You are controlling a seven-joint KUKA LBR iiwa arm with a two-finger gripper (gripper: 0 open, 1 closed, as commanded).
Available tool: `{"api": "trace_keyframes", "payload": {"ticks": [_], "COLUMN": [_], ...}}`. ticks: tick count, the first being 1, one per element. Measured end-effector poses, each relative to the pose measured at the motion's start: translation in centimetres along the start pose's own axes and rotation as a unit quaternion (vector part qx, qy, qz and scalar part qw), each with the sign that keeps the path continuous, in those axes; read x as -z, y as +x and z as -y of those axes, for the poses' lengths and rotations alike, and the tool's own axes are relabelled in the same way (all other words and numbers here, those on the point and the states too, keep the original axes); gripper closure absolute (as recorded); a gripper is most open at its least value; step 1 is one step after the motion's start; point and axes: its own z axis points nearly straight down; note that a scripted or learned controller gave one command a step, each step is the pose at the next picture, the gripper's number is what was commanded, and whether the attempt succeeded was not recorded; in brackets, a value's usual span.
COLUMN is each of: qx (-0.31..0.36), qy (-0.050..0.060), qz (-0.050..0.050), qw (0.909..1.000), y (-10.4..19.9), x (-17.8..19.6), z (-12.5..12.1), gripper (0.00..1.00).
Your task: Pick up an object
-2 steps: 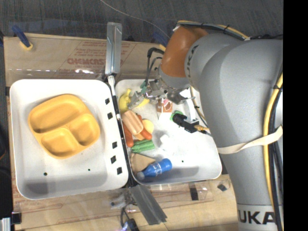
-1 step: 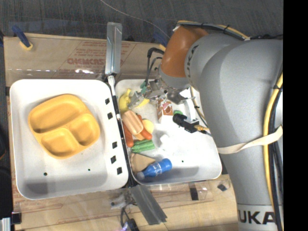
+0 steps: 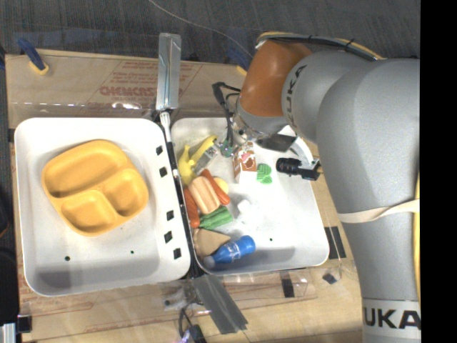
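From the fixed overhead camera, you see the arm (image 3: 343, 120) reaching in from the right and bending down over the back of the right-hand bin (image 3: 303, 227), its orange band bulking above the wrist. The gripper (image 3: 230, 147) sits low near the bin's far left corner, and you cannot tell its state, because the wrist hides most of it. Just beside it on the right stands a small red-and-white carton (image 3: 245, 161), upright or slightly tilted, and a small green piece (image 3: 265, 174) lies a little further right. To the gripper's left a yellow banana-like toy (image 3: 191, 158) lies near the divider, with its long axis running diagonally away from the tool. Nearer the camera lie a hot dog toy (image 3: 206, 194), a green vegetable toy (image 3: 216, 219) and a blue bottle (image 3: 233, 249). The left-hand bin (image 3: 43, 263) bears a yellow divided tray (image 3: 94, 186). You should judge the carton or banana toy as the nearest candidates; nothing looks grasped.
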Motion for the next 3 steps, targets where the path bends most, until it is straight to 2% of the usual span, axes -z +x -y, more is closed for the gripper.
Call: {"api": "trace_keyframes", "payload": {"ticks": [1,2,3], "qx": [-0.178,-0.207,-0.262], "qy": [-0.005,-0.003,-0.004], "qz": [-0.001,-0.003,-0.003], "qw": [0.9840,0.9783,0.9650], "y": [-4.7,1.4,8.7], "x": [-0.2,-0.3,-0.3], "z": [6.3,10.8,15.6], "gripper": [0.00,0.00,0.00]}}
